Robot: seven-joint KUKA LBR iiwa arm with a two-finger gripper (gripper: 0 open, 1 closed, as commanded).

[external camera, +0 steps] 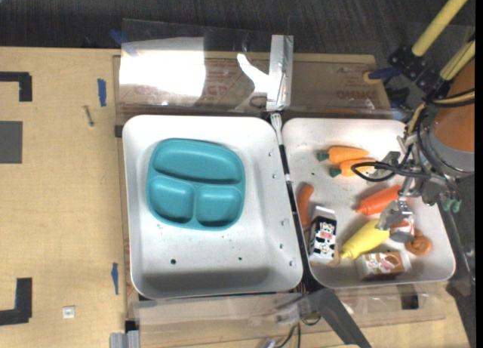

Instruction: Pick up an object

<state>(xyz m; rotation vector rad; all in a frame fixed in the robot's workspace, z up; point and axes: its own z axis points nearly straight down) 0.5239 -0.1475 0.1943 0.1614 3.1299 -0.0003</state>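
- The bench [53,188] on the left is flat, pale brown board with black tape corners and short blue tape strips.
- The left bin [256,150] is a shallow white plastic tray with rounded corners and a few small dark specks on its floor.
- In it lies a teal plate [198,183], smooth and matte, a rounded rectangle moulded into three compartments: one long one at the far side, two smaller ones at the near side.
- Behind the bins stands a clear, glossy plastic sheet [189,67] that catches a bright glare.
- The right bin [298,135], also white and shallow, touches the left bin along its edge.
- Near its left wall lies a slim orange-red stick shape [304,201], and just below it a small black-and-white carton [323,237].
- A yellow squeeze-bottle shape [364,239], smooth and tapered, lies tilted mid-bin; a small white and orange packet [383,263] sits beside it.
- Two orange carrot-like toys lie further back: one with a green end [346,155], one under looping black cable [361,167].
- Another orange piece [377,201] lies just left of the gripper.
- The gripper [394,218] hangs low over the right bin's right part, metallic, its tip just above the yellow shape; how far apart its fingers stand I cannot tell.
- A small orange ring shape [419,245] lies near the right wall.
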